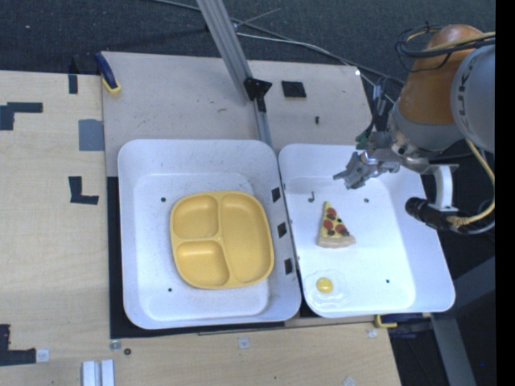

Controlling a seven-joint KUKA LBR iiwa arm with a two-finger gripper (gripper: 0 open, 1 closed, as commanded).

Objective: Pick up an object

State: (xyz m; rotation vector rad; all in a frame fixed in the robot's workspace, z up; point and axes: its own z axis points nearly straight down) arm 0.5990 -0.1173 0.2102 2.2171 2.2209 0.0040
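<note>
Too small to tell how the jaws (352,177) stand; the pizza slice (333,227) lies just below them, apart.

A yellow divided plate (220,240) lies in the left bin (137,215).

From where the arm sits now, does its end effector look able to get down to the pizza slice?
Probably yes: the end effector is above the right bin, and nothing lies between it and the pizza slice.

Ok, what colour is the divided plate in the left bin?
Yellow: the three-compartment plastic plate is plain yellow all over, seen clearly in the camera view.
</note>
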